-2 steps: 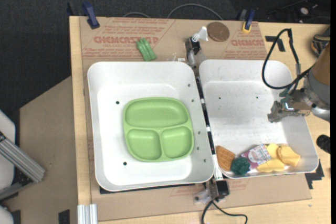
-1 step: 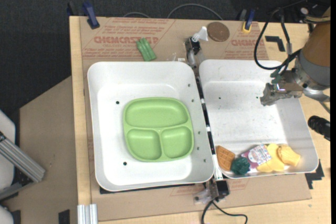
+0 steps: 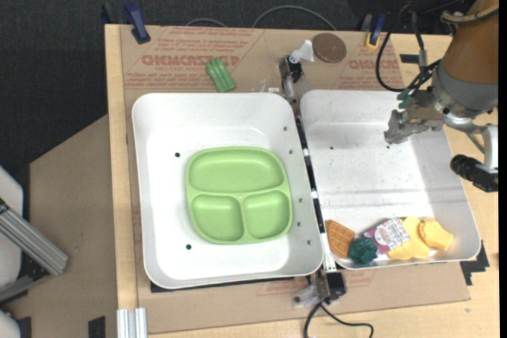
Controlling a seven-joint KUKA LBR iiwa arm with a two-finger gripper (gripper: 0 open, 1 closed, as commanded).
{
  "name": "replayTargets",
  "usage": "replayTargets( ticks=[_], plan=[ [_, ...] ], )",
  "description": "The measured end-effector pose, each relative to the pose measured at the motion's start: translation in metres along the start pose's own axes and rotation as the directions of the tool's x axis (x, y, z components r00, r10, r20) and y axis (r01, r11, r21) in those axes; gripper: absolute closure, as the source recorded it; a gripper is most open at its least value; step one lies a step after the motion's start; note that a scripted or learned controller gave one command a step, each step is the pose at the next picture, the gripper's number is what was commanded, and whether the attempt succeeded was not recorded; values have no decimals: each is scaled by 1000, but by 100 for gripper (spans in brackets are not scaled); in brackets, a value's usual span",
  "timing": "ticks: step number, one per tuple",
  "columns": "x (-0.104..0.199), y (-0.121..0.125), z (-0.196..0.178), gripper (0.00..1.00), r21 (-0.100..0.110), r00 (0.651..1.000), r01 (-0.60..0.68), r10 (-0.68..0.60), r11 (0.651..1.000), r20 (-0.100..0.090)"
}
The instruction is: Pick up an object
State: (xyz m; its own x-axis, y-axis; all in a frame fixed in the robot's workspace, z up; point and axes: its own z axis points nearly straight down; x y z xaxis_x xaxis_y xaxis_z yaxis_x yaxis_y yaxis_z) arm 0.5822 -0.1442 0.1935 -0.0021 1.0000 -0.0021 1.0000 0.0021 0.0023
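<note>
toys [image 3: 392, 240] | right bin's near edge | well apart from gripper [image 3: 394, 131]

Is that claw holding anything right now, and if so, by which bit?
Nothing is held. The claw hangs over a bare part of the right bin, well apart from the pile of toy food at that bin's near edge.

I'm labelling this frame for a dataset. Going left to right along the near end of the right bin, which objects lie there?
Orange waffle-like piece → dark green bushy toy → pink-and-white wrapped packet → tan bread-like piece.
</note>
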Motion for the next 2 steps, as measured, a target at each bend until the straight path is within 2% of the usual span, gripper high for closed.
replayTargets(
  ticks=[1,2],
  plan=[
    [27,-46,-11,100,5,1000,-2,2,1000,-4],
    [26,-45,-10,0,4,1000,-2,2,1000,-3]
  ],
)
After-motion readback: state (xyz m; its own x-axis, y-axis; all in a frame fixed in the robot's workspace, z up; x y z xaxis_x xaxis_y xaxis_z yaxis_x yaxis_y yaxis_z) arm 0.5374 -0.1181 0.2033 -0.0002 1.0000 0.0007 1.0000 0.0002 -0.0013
